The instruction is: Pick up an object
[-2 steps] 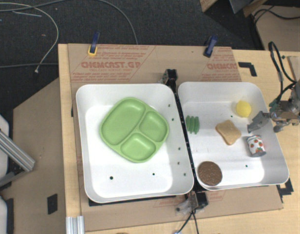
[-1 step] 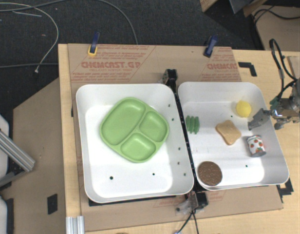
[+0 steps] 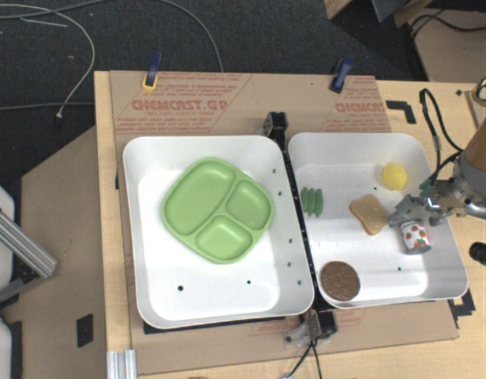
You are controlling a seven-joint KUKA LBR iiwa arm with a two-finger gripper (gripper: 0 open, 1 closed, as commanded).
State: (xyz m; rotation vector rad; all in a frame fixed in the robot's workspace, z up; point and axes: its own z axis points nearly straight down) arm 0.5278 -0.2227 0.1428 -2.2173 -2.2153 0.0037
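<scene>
The arm [image 3: 478, 160] enters at the 3 o'clock edge and is mostly cut off there. Its end effector [image 3: 416, 212] reaches over the right bin's [image 3: 361, 152] 3 o'clock side, but the metal parts blur together and I cannot tell whether it is apart, together or clamped on anything. Just below it, at its 6 o'clock, lies a small white cup [image 3: 416, 238] with red spots; whether the two touch is hard to make out.

The right bin also holds a yellow ball [image 3: 394, 175] toward 1 o'clock, a tan bread piece [image 3: 368, 213] near the centre and just beside the end effector's 9 o'clock side, a green ridged item [image 3: 312, 200] by the 9 o'clock wall, too small to identify, and a brown round disc [image 3: 339, 280] at the 7 o'clock corner.

The left bin [image 3: 148, 283] holds a green divided plate [image 3: 218, 209] with three compartments, lying at its centre, turned at an angle.

Both bins rest on a table [image 3: 121, 105] covered with printed cardboard, with two blue clamps [image 3: 153, 69] at its 12 o'clock edge.
</scene>
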